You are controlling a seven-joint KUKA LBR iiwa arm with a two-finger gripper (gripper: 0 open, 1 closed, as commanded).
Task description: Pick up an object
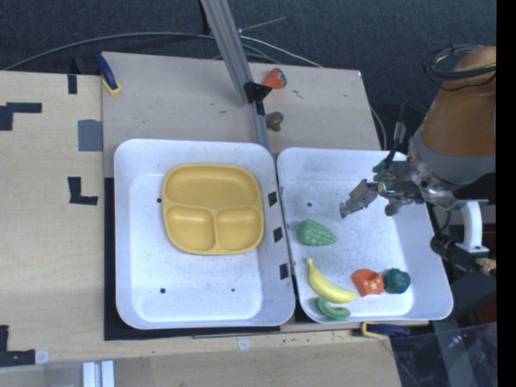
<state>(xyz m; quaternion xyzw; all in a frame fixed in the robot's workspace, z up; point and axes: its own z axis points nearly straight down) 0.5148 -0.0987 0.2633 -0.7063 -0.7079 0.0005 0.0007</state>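
The right bin (419, 240) holds several toy foods. A light green bumpy piece (316, 234) lies near its left wall. A yellow banana (326, 285) and a small green piece (333, 310) rest at the front edge. A red piece (367, 281) touches a dark teal piece (396, 280) at the front right. My gripper (371, 206) hovers over the middle of the right bin, above and to the right of the light green piece. Its fingers are spread open with nothing between them.
A yellow divided plate (214, 208) lies in the left bin (133, 248). A grey pole (230, 39) rises behind the bins, with a small orange object (276, 77) and a brown one (275, 121) on the bench near it.
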